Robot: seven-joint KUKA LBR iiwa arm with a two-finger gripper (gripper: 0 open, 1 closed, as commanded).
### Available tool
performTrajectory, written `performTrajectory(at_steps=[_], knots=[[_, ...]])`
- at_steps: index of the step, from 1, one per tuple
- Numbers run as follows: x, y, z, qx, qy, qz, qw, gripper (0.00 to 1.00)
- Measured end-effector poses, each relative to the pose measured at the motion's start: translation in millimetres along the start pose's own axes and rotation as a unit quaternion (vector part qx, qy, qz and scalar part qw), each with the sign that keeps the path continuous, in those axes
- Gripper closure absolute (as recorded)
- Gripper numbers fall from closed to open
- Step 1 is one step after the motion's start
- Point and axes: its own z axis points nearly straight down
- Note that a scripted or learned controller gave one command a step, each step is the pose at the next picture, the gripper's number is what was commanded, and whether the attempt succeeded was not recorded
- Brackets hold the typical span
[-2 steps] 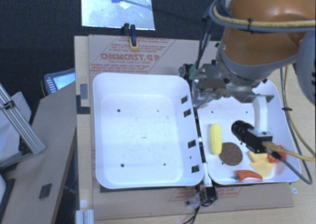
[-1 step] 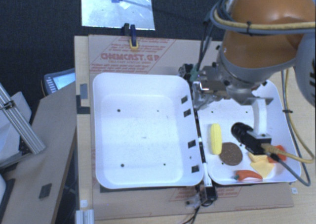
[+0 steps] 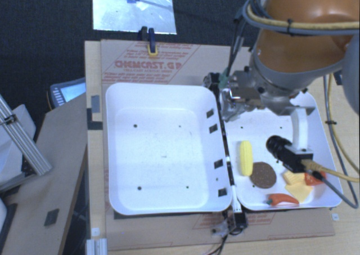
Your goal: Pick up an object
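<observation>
The gripper stood over the far left corner of the right bin; whether it was open or closed could not be told. In the near part of that bin lay a yellow corn cob, a brown disc, cheese pieces and an orange carrot, all untouched.

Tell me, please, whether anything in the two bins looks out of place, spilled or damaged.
Nothing stands out. The yellow corn, the brown disc, the cheese wedge and the carrot lie crowded together in the right bin, none spilled over its rim or visibly broken.
</observation>
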Motion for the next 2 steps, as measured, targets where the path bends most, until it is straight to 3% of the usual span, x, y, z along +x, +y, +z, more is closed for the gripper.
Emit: performTrajectory(at_steps=[1,2], knots=[[48.4,-1.0,3.1,0.002,0.000,0.000,1.0000,1.00],[45.8,-0.7,2.9,0.002,0.000,0.001,1.0000,0.00]])
